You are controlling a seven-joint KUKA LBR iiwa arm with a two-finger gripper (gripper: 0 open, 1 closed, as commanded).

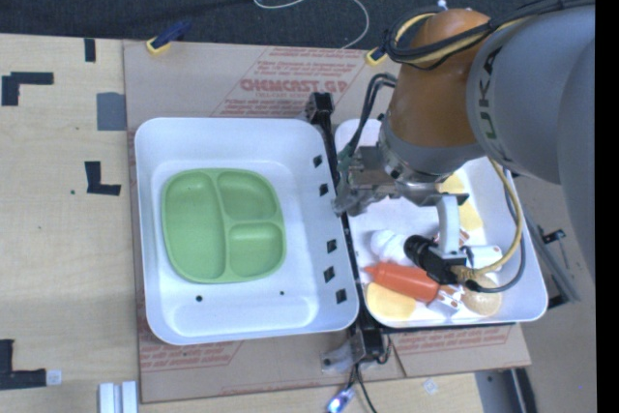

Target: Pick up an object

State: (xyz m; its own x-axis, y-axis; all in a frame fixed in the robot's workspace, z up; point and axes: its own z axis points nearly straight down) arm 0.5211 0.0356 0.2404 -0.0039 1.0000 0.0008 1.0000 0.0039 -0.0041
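Wooden bench [58, 237]; cardboard sheet [280, 82] on it, two white bins [232, 135] atop.

Glossy green plastic plate [224, 224]; smooth white plastic bins [232, 135]; cardboard underlay [242, 77].

Single fixed camera above counter [58, 208], looking down at slant. Mid distance: both white bins [155, 150] in frame, side by side. Arm [522, 82] enters from right.
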